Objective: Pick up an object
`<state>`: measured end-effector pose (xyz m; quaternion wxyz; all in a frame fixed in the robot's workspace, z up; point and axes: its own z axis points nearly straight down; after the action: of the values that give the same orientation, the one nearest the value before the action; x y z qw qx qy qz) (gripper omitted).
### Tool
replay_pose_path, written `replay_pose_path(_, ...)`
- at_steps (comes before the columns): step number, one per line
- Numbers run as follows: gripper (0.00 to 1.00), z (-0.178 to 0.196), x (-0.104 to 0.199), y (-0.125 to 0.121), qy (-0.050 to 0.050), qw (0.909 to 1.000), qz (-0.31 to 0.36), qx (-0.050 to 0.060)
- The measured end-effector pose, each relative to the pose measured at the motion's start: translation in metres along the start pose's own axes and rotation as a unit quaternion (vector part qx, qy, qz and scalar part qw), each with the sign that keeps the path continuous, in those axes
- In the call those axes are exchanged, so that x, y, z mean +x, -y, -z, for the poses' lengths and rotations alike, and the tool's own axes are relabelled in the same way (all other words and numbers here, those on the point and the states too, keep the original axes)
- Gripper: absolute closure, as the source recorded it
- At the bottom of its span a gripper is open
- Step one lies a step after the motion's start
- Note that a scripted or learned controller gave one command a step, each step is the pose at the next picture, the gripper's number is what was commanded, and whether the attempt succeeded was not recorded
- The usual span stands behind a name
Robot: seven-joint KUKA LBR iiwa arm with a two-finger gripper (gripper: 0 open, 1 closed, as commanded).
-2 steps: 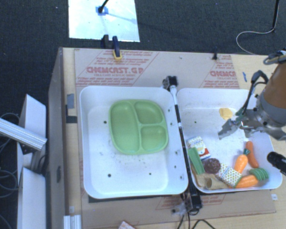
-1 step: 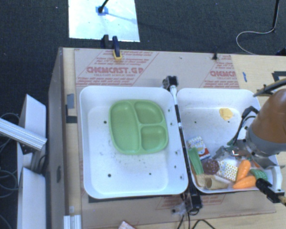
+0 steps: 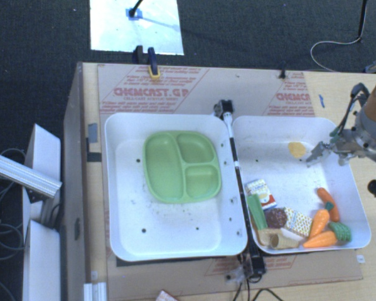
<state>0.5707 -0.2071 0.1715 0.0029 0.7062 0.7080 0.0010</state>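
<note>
Three carrots [image 3: 322, 219] lie slantwise, tips lower-left

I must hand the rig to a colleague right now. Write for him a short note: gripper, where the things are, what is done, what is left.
Gripper: over the right bin, near its far right side, holding nothing that I can see.
Things: a yellow piece lies alone just left of the gripper. Carrots and small toy foods are heaped in the bin's near corner. A green divided plate sits in the left bin.
Done: nothing picked up.
Left: grasp one object and lift it.
</note>
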Motion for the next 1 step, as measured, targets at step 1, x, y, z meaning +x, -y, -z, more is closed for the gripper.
replay_pose_path(1, 0.0, -0.0869, 0.0008, 0.0428, -0.001, 1.0, -0.001, 0.002)
